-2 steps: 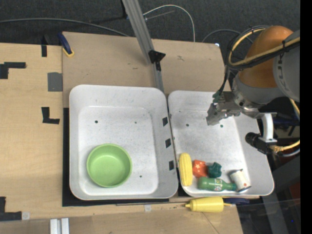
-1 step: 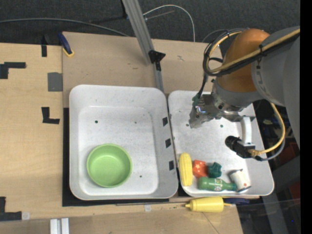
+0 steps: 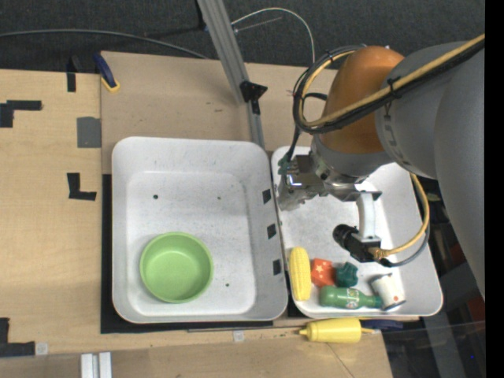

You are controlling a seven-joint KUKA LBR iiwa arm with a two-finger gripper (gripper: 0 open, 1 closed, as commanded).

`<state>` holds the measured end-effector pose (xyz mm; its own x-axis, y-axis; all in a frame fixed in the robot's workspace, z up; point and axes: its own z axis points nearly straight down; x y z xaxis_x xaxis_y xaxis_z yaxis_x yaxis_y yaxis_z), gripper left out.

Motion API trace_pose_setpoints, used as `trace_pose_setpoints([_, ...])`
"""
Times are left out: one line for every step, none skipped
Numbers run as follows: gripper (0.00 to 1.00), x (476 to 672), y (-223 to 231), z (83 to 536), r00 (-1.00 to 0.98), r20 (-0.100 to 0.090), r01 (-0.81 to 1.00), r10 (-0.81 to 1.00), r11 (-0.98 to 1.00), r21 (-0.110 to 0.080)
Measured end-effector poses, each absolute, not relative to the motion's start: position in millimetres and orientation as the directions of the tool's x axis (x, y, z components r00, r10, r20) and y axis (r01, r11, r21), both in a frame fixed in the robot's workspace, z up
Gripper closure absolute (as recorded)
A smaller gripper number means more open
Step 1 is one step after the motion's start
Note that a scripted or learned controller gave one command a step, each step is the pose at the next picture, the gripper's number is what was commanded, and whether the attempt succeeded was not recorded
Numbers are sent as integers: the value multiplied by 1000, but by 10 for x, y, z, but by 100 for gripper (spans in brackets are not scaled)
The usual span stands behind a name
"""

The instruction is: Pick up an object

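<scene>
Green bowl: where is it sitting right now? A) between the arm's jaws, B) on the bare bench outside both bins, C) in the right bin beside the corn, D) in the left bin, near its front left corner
D: the green bowl rests on the floor of the left bin, near its front left corner, while the corn and other small items lie in the right bin.

no text, label or number can be read anywhere.
</scene>
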<state>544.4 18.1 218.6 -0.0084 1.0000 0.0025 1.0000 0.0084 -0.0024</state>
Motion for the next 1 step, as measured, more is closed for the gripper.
trace_pose_setpoints([100,5408,674,2122,-7,1,1000,1000,7,-4])
